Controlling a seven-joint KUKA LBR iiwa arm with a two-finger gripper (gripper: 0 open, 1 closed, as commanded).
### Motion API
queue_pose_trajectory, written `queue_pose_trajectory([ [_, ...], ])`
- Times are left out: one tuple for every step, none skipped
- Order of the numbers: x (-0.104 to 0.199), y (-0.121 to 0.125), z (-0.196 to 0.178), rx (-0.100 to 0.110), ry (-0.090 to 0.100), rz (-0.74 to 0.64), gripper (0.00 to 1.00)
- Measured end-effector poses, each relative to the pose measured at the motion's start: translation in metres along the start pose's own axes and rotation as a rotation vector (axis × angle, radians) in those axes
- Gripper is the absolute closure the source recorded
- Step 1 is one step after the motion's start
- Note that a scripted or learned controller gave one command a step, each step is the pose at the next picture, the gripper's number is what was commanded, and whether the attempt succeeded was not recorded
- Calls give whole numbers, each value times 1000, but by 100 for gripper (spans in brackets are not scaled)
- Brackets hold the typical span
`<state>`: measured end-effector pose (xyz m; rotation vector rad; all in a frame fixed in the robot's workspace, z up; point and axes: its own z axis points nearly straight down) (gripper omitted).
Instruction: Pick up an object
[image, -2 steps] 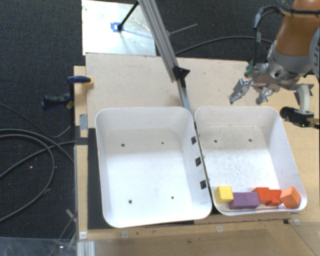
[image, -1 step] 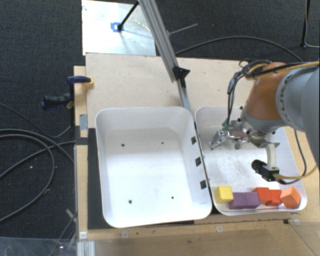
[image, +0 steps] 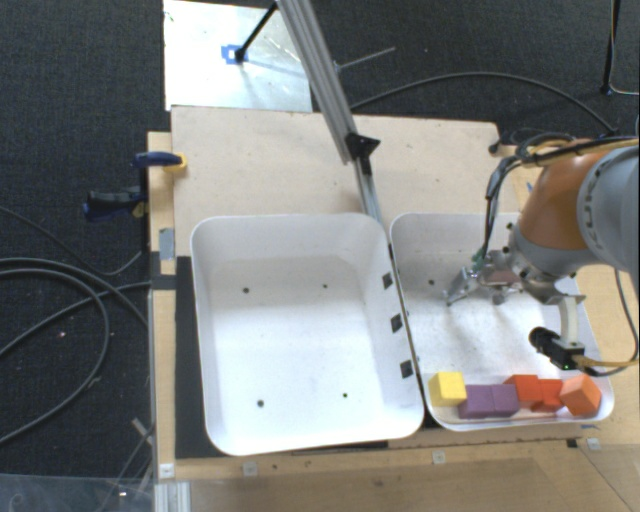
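Orange-banded arm over the right bin (image: 420, 240), approach step.
Your gripper (image: 478, 285) hangs spread and empty; blocks — yellow (image: 447, 387), purple (image: 489, 401), orange (image: 580, 396) — sit at five o'clock. Next: drop onto one.

We see the arm (image: 600, 200) reaching in from the right, its grey body curving down past the orange band (image: 548, 205) to the wrist. Below the wrist, the gripper (image: 462, 292) points toward the left and slightly downward, its thin metallic fingers (image: 456, 293) angled away from the arm. Dark cables (image: 492, 215) loop from the arm down to the gripper body, and we cannot judge how far apart the fingers stand.
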<state>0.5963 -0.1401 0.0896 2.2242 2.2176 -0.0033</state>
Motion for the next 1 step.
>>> queue_pose_trajectory([
  [-19,-44,-43,-2,0,-1,0],
])
